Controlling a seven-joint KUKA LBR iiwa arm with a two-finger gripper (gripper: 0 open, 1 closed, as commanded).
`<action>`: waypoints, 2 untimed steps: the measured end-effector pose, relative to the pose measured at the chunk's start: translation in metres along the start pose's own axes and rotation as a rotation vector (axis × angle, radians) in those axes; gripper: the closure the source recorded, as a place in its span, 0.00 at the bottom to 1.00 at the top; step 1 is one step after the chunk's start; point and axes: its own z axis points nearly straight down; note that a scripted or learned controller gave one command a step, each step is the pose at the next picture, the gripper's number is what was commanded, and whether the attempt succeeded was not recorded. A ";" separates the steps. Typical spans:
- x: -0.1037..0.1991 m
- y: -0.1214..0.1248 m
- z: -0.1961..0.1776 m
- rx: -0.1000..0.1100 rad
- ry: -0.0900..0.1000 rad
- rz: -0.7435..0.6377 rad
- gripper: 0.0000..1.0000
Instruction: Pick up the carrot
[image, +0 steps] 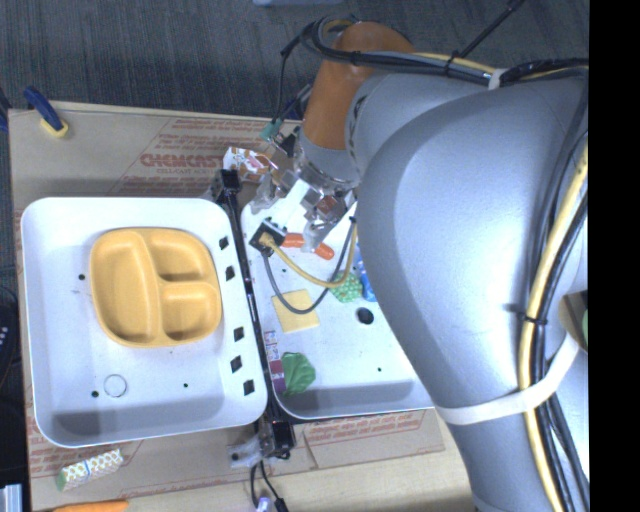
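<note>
From my seat, the gripper (305, 215) sits low over the right bin (390, 385), right above the carrot (308, 246), an orange piece lying just under the tool's tip. I cannot tell how the tool is set, nor whether it has the carrot at all; the wrist hardware hides the contact. I judge we are at the grasp step: the tool is down at the carrot, not lifted. The next move calls for a firm close on it, then a straight lift. Around the carrot: a yellow cable (300, 272) loops just below it, a pale yellow block (297, 317) lies further below, a green-and-blue item (352, 289) just to its lower right, a green leafy piece (297, 372) well below. The cable could snag. The yellow divided tray (155, 285) rests in the left bin (50, 400), well apart from the carrot.
</note>
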 end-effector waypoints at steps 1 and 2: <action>-0.009 0.009 0.000 0.003 -0.002 -0.087 0.00; -0.011 0.017 0.000 0.000 -0.001 -0.151 0.00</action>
